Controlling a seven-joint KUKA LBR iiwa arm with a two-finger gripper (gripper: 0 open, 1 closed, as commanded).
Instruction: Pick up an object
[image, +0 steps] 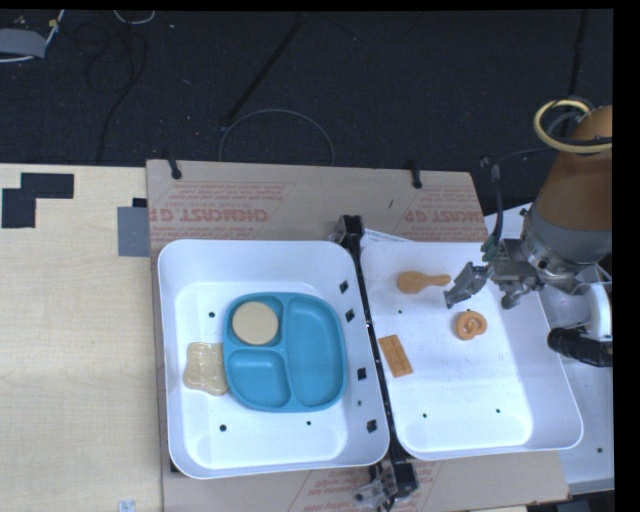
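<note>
The right bin (500, 420) holds three small food pieces. A tan drumstick-shaped piece (421, 282) lies near its far side, a round orange swirl (470, 325) sits to the right of centre, and a flat orange rectangle (395, 355) lies near the left wall. My gripper (470, 283) hangs over the right bin, just above and beside the swirl and right of the drumstick. Nothing shows between its fingers.
The left bin (190, 400) bears a blue divided tray (300, 370) with a round tan cracker (254, 322) in one compartment. A pale toast-like piece (205, 368) lies beside the tray's left edge. A black clamp (352, 235) joins the bins at the middle.
</note>
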